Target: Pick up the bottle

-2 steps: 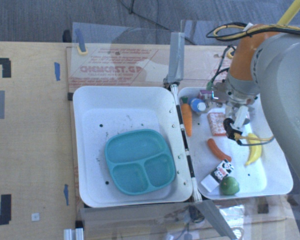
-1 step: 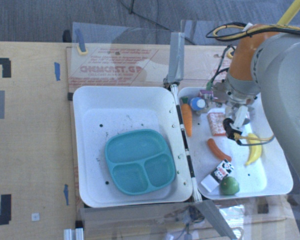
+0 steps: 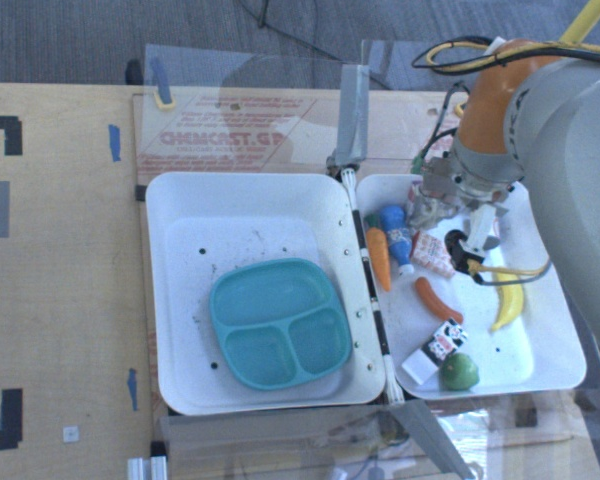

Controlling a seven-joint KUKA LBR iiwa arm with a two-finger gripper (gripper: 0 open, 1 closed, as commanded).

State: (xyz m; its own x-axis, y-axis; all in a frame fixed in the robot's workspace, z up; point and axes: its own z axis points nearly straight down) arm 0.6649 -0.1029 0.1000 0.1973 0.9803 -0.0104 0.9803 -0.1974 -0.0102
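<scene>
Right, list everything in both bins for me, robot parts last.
left bin: one, white, left half of the bench
right bin: one, white, beside it
plate: one, teal, three compartments, in the left bin
bottle: one, blue with a pale label, far left of the right bin
carrot: one, orange, along the right bin's left wall, beside the bottle
packet: one, red and white, right of the bottle
sausage: one, orange-red, middle of the right bin
banana: one, yellow, right side of the right bin
carton: one, black and white, near end of the right bin
round fruit: one, green, beside the carton
arm: one, grey with an orange band, from the right
gripper: one, over the right bin's far end, by the bottle
</scene>
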